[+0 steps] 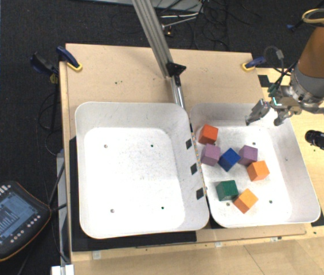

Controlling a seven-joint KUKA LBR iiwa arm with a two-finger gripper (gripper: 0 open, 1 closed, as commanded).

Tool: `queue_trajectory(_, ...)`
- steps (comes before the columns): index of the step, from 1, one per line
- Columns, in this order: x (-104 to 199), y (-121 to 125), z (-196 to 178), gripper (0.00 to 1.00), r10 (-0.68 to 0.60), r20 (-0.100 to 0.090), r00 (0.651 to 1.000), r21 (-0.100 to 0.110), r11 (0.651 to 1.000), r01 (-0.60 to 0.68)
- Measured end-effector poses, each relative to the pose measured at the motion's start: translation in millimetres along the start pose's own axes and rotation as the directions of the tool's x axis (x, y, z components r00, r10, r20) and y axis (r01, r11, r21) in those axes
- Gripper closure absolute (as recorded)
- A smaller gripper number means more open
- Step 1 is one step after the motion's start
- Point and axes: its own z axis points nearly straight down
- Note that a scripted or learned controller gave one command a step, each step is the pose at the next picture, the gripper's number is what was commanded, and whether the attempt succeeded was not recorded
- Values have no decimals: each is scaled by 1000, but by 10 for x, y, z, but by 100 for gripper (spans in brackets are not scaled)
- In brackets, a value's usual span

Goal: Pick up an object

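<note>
Pincer (269,114) spread, empty, over right bin's (299,171) far edge.

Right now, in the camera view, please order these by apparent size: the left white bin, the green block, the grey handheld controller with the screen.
1. Left white bin, clearly largest.
2. Grey handheld controller with the screen, partly cut by the frame edge.
3. Green block, smallest.
</note>
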Motion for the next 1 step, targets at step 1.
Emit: queue_trajectory(1,2,6,-22,0,-2,2,1000,-3,1000,2)
